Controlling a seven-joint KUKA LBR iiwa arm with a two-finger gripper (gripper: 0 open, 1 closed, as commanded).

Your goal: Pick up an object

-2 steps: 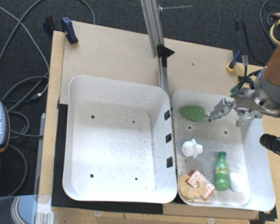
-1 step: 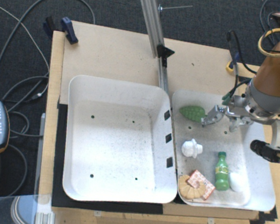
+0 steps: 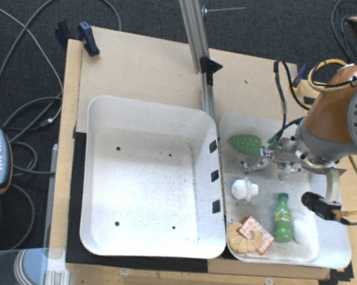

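The cracker pack [image 3: 255, 235] sits at 6 o'clock, bottle [image 3: 282, 217] beside. We judge approach underway: gripper [image 3: 275, 160], grip state unreadable, must descend onto one object.

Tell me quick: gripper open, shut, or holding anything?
Gripper: cannot be told; it sits low in the right bin beside the green object, with nothing seen held.
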